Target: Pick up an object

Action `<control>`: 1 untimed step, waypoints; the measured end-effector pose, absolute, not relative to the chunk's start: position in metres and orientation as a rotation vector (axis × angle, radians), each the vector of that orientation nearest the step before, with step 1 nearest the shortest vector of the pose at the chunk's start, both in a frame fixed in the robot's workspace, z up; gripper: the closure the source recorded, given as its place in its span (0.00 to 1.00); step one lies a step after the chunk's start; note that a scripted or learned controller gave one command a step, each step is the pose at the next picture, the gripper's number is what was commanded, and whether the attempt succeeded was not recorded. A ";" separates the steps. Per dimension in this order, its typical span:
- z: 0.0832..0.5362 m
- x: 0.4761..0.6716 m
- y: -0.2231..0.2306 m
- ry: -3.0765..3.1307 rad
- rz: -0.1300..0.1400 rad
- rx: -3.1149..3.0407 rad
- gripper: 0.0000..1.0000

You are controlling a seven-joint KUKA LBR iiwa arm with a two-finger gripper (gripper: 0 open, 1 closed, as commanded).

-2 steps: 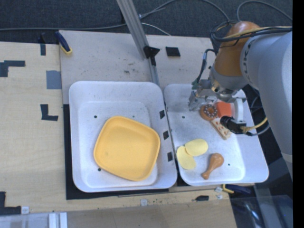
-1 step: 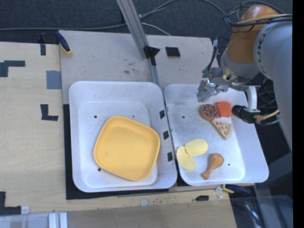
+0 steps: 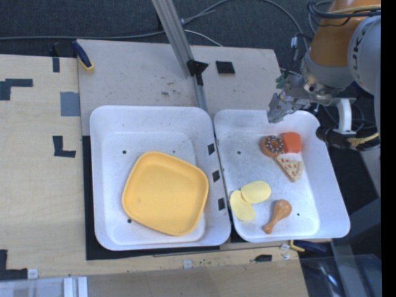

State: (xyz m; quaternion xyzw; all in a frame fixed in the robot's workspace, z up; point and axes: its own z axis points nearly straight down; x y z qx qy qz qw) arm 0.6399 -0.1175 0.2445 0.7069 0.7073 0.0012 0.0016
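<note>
Drumstick [image 3: 277,215] low in right bin [image 3: 328,221] | likely light, rigid, slick plastic | best pinched across thin shank | end effector [image 3: 278,110] above bin's top edge, clench state unclear

Grey arm [image 3: 365,36] with an orange band — black cables looping about it — ending in a dark metal tool [image 3: 279,109].

- We see the bench [image 3: 148,79] — pale, scuffed (dark tape patches on its left).
- Directly on it: left bin [image 3: 105,166] and right bin [image 3: 322,209], side by side.
</note>
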 end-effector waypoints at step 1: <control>0.233 0.620 -0.066 2.226 0.000 2.218 1.00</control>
